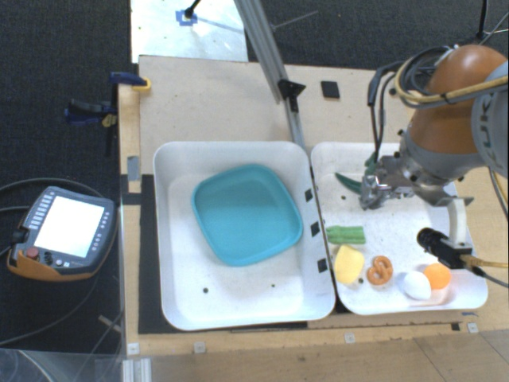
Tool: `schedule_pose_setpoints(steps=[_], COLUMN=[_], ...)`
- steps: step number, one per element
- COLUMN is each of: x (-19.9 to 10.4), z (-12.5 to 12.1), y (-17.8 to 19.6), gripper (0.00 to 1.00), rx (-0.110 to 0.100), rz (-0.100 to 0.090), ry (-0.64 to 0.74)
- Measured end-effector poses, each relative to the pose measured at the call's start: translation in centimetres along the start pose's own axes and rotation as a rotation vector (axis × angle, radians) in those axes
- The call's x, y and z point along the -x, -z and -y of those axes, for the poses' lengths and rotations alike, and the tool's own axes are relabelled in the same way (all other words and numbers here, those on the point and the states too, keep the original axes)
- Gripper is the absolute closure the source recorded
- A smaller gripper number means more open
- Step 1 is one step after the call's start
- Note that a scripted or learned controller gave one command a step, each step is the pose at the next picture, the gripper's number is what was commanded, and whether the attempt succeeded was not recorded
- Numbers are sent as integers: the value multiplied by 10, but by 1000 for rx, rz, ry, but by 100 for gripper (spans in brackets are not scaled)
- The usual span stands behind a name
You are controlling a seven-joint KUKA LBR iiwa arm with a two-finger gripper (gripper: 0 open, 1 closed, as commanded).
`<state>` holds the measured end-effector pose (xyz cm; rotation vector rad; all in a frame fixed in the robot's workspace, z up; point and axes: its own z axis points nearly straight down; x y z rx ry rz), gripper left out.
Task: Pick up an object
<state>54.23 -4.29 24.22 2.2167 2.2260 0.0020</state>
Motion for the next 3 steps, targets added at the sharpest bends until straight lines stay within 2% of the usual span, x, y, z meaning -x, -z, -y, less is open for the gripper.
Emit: schedule_pose_setpoints(steps=[1,2,3], x=[-49,-92,-135], z=[-21,-54,-81], y=[-11,-20,-6], gripper=[100,100,100], rx=[-1,-1,1], rz=[0,0,-1], ry=[0,0,0])
